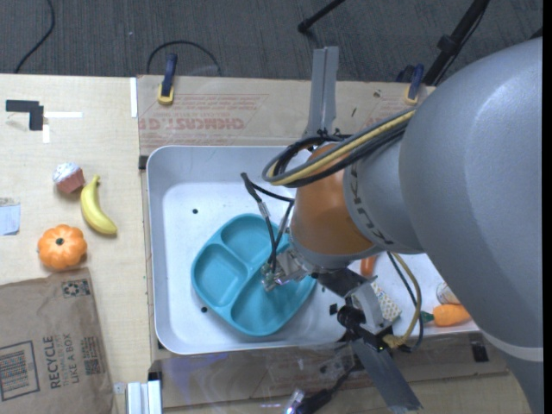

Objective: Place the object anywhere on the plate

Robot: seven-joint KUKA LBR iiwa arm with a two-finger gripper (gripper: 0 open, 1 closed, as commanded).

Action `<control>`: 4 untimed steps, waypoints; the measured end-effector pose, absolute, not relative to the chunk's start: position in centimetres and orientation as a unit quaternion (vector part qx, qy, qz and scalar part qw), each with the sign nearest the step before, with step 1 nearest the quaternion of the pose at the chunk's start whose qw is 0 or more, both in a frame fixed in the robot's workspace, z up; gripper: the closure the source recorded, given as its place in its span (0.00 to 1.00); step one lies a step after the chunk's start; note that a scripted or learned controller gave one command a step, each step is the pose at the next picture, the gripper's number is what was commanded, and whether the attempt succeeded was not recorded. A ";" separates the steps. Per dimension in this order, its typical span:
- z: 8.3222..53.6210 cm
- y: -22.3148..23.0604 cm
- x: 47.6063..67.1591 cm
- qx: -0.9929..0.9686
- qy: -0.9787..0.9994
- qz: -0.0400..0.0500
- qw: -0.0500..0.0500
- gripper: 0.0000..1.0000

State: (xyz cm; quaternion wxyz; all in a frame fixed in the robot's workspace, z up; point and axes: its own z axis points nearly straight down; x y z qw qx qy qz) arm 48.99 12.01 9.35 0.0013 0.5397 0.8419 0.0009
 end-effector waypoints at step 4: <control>19.0 1.4 47.8 0.180 0.984 0.000 -0.001 1.00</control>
